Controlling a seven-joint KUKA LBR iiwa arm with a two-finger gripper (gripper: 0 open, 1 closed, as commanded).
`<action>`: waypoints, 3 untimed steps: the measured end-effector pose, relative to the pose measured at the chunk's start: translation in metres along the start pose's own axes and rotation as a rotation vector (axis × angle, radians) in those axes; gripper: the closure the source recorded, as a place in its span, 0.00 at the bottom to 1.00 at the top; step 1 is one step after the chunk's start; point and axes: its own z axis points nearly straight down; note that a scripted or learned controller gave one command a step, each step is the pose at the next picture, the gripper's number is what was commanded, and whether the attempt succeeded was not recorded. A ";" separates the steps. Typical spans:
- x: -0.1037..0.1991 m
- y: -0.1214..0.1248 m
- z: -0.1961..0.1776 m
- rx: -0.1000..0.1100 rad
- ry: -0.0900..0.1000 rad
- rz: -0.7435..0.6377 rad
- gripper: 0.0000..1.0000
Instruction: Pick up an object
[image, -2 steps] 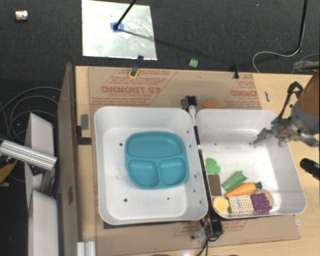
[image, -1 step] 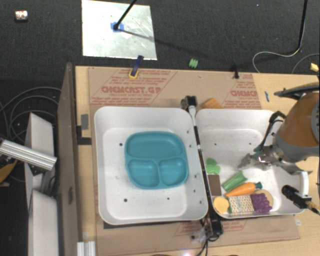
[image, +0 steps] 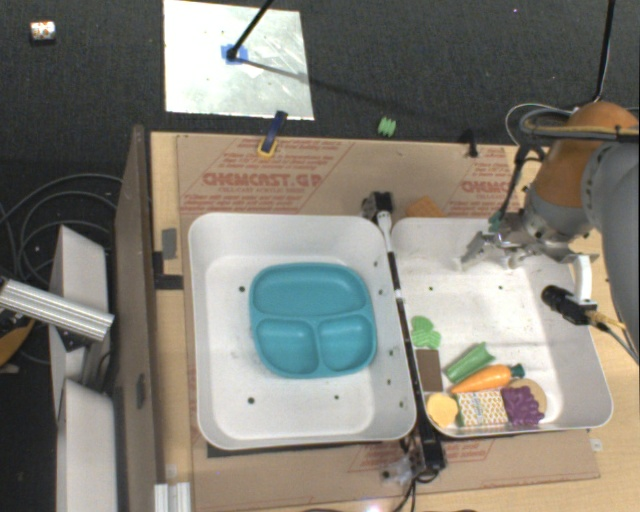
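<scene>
- The bench (image: 300, 165) carries two white bins side by side: the left bin (image: 225, 250) holds one teal divided tray (image: 312, 318), lying flat at its middle.
- The right bin (image: 480, 300) holds the small things, all crowded into its near edge and near-left corner.
- The arm (image: 585, 170) reaches over the right bin's far-right corner. The gripper (image: 495, 243) hangs at the bin's far edge with fingers spread apart and nothing between them, well apart from the objects.
- One brown block (image: 430, 369) along the left wall: probably stiff and light, best pinched across its narrow width.
- One orange carrot (image: 483, 379) beside one green vegetable (image: 469, 360), touching: likely smooth toy plastic that may roll; grip mid-body.
- One patterned piece (image: 481, 408), one purple grape cluster (image: 522, 404), one yellow round piece (image: 441, 408), one green leaf (image: 424, 331): light, easily nudged.
</scene>
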 end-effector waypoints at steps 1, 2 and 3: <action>-0.024 -0.088 0.002 0.019 0.005 0.011 0.00; -0.019 -0.175 -0.041 0.019 0.006 0.012 0.00; 0.045 -0.070 -0.041 0.006 0.004 -0.004 0.00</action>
